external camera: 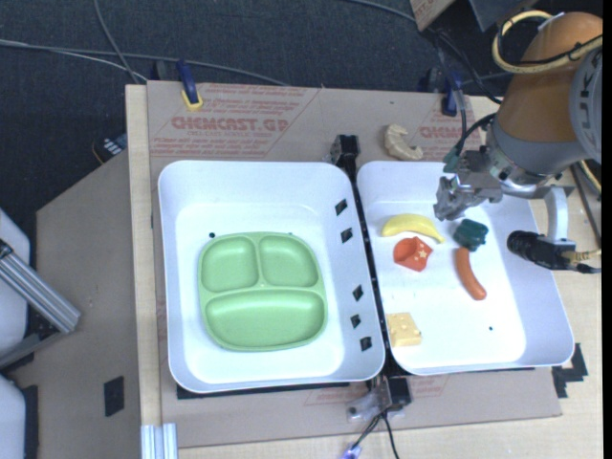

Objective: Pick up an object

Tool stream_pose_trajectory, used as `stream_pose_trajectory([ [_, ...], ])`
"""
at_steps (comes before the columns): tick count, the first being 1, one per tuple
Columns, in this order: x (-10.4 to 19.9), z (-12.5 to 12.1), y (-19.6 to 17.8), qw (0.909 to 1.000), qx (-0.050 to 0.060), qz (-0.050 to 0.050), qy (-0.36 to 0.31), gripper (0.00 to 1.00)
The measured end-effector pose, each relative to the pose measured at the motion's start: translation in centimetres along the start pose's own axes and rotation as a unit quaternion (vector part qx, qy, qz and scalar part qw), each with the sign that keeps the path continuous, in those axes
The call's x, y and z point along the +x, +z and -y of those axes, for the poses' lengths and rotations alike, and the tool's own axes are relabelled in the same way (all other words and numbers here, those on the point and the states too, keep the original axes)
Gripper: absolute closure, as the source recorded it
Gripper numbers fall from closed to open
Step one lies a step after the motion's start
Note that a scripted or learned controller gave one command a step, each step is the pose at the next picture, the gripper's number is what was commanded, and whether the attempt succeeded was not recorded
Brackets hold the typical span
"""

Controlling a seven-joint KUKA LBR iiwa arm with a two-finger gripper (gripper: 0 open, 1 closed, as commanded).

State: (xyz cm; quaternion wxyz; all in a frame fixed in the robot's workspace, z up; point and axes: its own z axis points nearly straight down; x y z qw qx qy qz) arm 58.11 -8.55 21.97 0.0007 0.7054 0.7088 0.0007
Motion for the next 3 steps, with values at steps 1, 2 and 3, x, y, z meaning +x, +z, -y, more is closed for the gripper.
stream_pose_trajectory([
  [1,4.5,-2.3,-0.7,1.0000,-0.001,-0.001,-0.001,1.00],
  [2,9.7,-4.2,0.3,1.0000,0.000,0.000,0.000,1.00],
  [3,15.2,-4.5,0.1,1.0000,0.000,-0.001,-0.001,1.00],
])
